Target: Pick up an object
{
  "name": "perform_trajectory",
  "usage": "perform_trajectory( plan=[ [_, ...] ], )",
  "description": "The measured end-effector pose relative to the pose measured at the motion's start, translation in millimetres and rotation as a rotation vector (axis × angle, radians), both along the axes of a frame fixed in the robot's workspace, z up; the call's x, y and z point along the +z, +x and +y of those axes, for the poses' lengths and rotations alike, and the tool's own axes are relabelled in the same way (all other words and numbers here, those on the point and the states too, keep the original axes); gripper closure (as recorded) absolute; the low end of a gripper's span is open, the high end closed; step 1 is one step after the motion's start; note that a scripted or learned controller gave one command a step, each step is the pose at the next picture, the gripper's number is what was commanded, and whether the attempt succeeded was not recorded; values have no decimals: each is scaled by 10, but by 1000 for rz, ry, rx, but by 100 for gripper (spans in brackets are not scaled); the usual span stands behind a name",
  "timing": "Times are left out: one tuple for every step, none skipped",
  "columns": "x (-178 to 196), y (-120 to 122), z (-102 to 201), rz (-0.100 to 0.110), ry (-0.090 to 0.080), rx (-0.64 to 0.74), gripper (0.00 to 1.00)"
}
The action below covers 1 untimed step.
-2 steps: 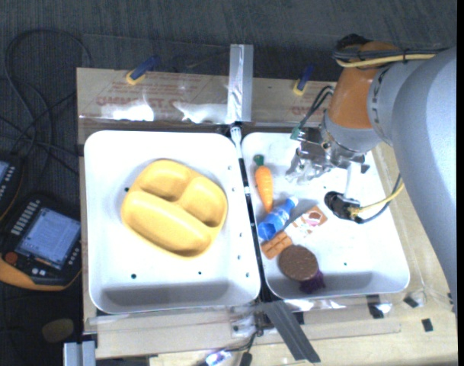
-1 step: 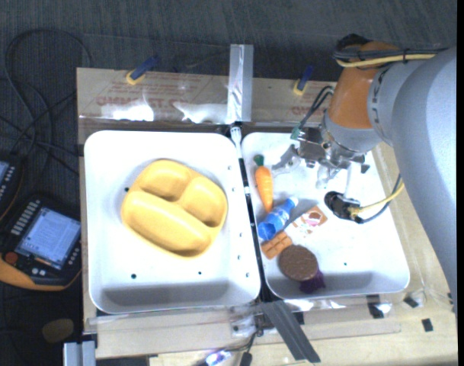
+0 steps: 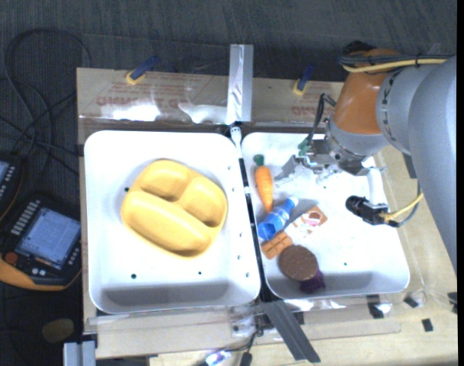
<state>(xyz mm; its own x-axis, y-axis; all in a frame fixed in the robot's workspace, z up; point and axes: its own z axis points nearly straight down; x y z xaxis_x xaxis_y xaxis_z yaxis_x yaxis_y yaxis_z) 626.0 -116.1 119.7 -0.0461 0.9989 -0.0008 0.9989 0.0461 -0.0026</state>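
While hovering over the upper part of the right bin (image 3: 384,277), sits gripper (image 3: 314,163) just right of and slightly above the carrot (image 3: 264,187), jaws apparently spread with nothing between them, though hard to read for certain at this slant. Lies nearest of all candidates, that carrot: down and to the left of the fingertips, long axis running nearly up-down along the bin's left wall, green stub at the top end. Probably calls for a short shift leftward and a wrist turn to straddle the narrow width. Crowds the carrot's lower end: a blue bottle (image 3: 276,219), tilted, touching or nearly touching it. Below that, an orange block (image 3: 276,245), a brown round disc (image 3: 298,261) and a purple piece (image 3: 312,283); beside the bottle, a small flat card (image 3: 311,219). Leaves little finger room on the left, with the wall so close. Rests well apart in the left bin (image 3: 102,280): a large yellow lumpy object (image 3: 174,207).
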Motion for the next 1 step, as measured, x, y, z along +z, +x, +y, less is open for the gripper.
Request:
perform_trajectory(
  plan=[
    [-290,-520,174,-13,-4,204,0]
  ],
)
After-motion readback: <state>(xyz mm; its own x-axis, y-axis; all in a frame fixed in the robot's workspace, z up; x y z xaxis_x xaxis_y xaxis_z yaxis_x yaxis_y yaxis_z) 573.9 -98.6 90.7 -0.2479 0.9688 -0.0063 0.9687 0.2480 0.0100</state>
